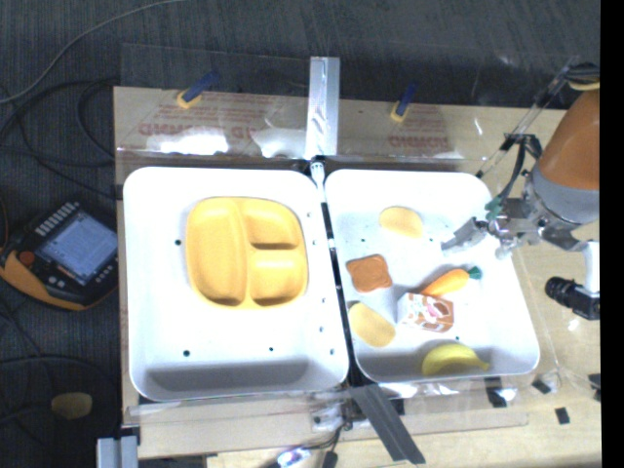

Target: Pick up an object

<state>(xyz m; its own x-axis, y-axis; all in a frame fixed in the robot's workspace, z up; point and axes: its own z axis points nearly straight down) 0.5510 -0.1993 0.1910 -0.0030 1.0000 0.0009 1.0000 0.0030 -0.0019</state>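
— Leftward first: yellow moulded plastic tray with three compartments (pixel 248 250) lying in the left white bin (pixel 156 359). And rightward?

— Scattered across the right white bin (pixel 517 344): brown square toy biscuit (pixel 370 273), pale yellow oval disc (pixel 371 325) near it, another pale disc (pixel 401 221) farther off, red-and-white crumpled packet (pixel 427 311) touching an orange toy carrot (pixel 448 282), yellow banana-like piece (pixel 451 360) nearest.

— Tool?

— Two-finger gripper (pixel 485 234) poised above the right bin's far right side, spread apart, holding nothing.

— Step?

— Seemingly the approach, nothing lifted yet. Next, probably: descend over the carrot just near-left, straddle it, close.
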